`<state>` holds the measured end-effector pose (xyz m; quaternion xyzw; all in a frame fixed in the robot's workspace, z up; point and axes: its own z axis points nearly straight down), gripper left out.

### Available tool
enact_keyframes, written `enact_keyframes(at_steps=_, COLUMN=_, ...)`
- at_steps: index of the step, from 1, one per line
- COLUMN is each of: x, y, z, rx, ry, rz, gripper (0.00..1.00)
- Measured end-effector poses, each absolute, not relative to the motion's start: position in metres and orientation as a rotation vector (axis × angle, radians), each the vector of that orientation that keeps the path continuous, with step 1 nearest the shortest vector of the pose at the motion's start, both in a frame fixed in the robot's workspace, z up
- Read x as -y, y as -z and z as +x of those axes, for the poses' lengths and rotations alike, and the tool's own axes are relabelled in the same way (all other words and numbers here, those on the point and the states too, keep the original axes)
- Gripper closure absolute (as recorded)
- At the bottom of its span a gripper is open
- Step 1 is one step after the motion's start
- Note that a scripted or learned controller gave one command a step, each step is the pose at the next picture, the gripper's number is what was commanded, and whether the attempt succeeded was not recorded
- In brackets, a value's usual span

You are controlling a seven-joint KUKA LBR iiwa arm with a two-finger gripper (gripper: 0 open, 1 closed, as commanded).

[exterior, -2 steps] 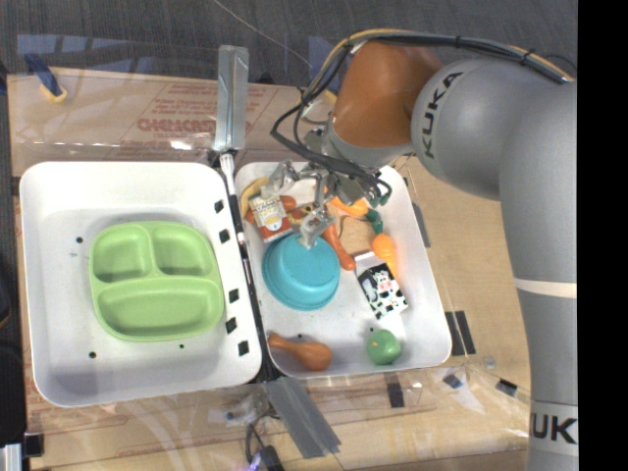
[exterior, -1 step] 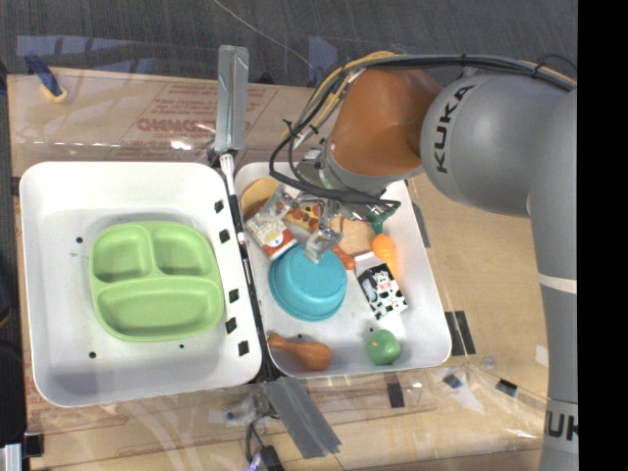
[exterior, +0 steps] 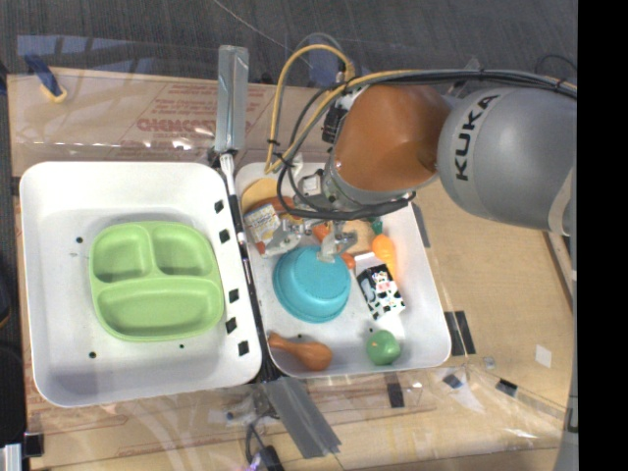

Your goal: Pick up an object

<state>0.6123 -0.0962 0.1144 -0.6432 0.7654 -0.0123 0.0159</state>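
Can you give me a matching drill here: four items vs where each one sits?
Items:
1. green divided plastic plate
2. blue round bowl
3. green apple-shaped toy
4. brown drumstick-shaped toy

Places:
A. right bin, near right corner
B. left bin, middle
C. right bin, near edge, left of the apple
D. right bin, centre

Pairs: 1-B, 2-D, 3-A, 4-C

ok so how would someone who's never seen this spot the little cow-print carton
Start at the right bin, the one crowded with toys under the arm. Find the blue bowl in its middle, then look just to the bowl's right. The cow-print carton lies there, between the orange carrot above and the green apple below, and it is the only white thing with black patches.
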Motion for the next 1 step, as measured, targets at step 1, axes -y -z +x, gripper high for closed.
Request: enact_keyframes(at_steps=1, x=0.0986, y=-0.1139, z=0.6379, rx=-2.642, ry=0.035, rz=-1.659, gripper=0.0)
